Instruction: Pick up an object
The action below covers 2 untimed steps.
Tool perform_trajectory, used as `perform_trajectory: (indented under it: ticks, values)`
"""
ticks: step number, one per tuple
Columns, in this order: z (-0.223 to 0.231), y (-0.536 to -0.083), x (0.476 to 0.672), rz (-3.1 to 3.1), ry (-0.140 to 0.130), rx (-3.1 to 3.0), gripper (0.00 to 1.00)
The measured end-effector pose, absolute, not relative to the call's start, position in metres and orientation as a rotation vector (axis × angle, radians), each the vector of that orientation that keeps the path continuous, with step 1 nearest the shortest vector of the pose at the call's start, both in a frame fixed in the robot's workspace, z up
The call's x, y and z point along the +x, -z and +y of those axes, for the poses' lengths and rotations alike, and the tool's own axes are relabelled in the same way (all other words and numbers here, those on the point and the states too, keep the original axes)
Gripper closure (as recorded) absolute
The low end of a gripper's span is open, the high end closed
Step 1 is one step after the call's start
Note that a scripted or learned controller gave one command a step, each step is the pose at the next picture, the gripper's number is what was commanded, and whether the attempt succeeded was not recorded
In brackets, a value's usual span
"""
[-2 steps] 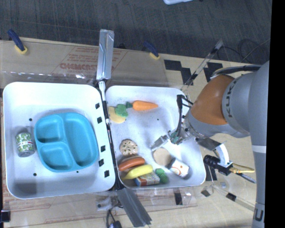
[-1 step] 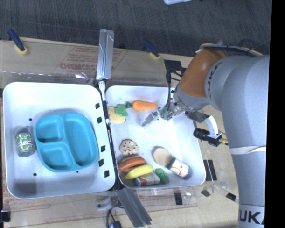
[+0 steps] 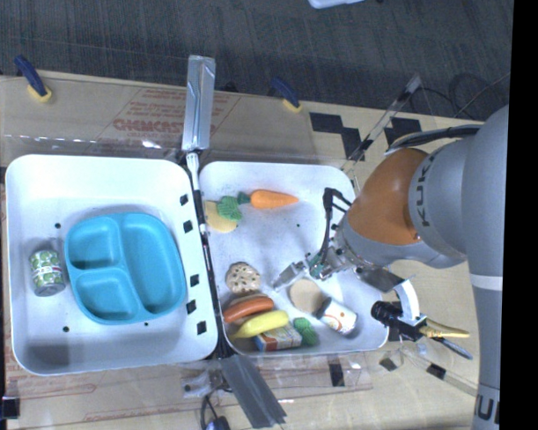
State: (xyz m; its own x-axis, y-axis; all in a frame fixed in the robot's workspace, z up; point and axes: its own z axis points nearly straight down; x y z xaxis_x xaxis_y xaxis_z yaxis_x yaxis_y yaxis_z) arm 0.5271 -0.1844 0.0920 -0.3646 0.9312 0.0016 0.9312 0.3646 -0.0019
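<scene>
Grey arm with orange band reaches in from the right over the right bin (image 3: 253,176); gripper (image 3: 313,268) sits low above the bin floor, near its middle-right. One metallic finger (image 3: 289,274) angles out to the left, but whether the jaws are spread or closed cannot be told at this resolution, and nothing is seen between them. Just below the gripper lies a tan oval piece (image 3: 306,296), flat on the floor, and beside it to the right a white cup-like object (image 3: 340,318) with a red mark, lying on its side. Toward the left wall: a speckled cookie (image 3: 242,277), round, beige with dark dots. Below it a hot dog (image 3: 248,307), a yellow banana (image 3: 263,323) touching it, a small printed box (image 3: 278,340), and a green item (image 3: 305,331), all crowded against the bin's near edge. At the far end an orange carrot (image 3: 274,199) with a green top, and a yellow-and-green piece (image 3: 222,213) near the dividing wall. Left bin (image 3: 41,175) holds a blue divided plate (image 3: 126,266) and a small green-labelled can (image 3: 47,270), lying beside the plate
</scene>
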Motion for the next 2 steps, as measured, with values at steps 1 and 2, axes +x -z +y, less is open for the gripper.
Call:
perform_trajectory:
  ticks: [1, 2]
  values:
    - [-0.211, -0.159, 0.519, -2.504, 0.0, -1.902, 0.0]
    - [-0.161, -0.092, 0.587, -2.546, 0.002, -1.838, 0.0]
